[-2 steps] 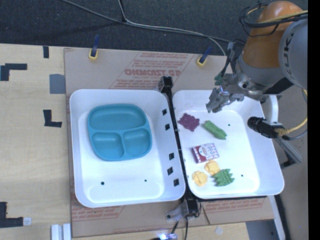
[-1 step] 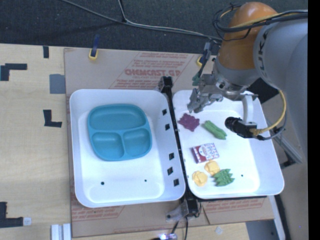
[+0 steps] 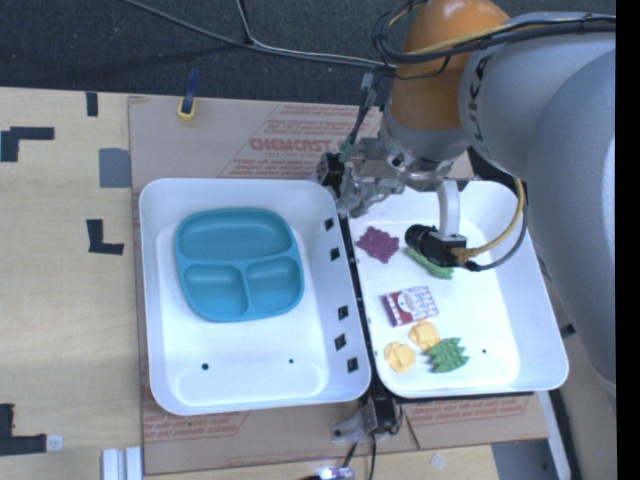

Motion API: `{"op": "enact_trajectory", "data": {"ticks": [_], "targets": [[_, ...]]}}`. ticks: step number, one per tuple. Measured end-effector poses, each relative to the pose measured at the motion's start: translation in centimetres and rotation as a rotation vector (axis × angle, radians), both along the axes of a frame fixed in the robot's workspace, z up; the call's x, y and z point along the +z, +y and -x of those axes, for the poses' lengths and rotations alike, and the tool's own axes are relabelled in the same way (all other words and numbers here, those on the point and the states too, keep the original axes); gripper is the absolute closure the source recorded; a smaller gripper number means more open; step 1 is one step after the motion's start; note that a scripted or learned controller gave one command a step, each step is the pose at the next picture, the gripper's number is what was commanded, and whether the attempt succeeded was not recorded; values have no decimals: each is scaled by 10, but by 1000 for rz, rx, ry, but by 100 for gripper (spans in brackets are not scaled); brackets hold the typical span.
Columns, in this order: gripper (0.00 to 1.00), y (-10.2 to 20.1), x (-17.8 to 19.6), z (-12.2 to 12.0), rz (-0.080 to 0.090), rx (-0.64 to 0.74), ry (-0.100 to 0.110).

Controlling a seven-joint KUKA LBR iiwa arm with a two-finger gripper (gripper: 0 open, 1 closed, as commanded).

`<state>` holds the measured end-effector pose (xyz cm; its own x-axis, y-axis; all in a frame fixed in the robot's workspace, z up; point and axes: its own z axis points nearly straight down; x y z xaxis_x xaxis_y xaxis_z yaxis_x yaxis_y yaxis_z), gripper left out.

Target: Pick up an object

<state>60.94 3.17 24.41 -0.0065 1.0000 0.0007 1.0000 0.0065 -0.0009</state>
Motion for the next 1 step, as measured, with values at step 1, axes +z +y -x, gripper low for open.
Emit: {"op": "enact_trajectory", "data": {"ticks": [1], "targets": [[100,54,-17,-15,1,-1,1]]}}
